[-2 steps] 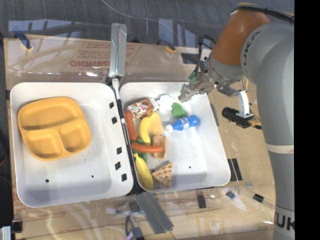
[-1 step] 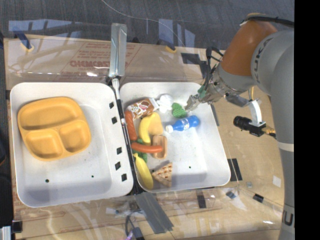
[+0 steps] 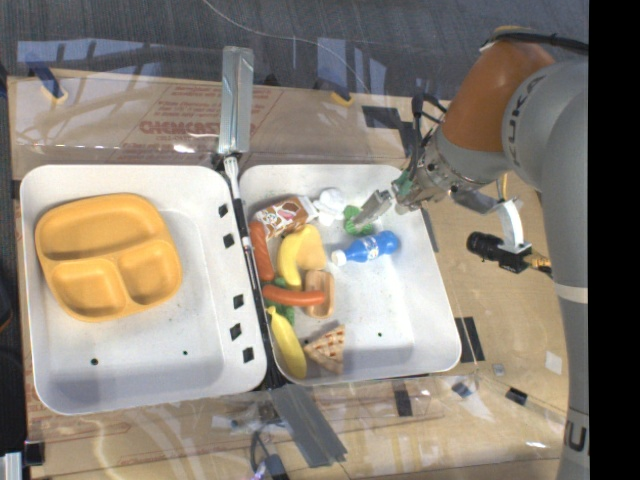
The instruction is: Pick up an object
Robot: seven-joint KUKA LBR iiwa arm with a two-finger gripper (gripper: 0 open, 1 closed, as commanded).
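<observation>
Nearest the lens, a tan toy pizza slice (image 3: 326,347) is seen by the right white plastic bin's (image 3: 420,313) front wall. Whether the end effector (image 3: 380,204) is apart or together cannot be told; it is positioned over a green object (image 3: 354,218), near a blue-and-white bottle (image 3: 366,250)

A small blue bottle (image 3: 368,249) with a white cap lay on its side in the right bin (image 3: 420,313), cap pointing left. Just above it sat a green item (image 3: 356,217). Along the bin's left side lay a banana (image 3: 291,255), a hot dog (image 3: 296,294), a sausage (image 3: 262,251) and a pizza slice (image 3: 326,347).
</observation>
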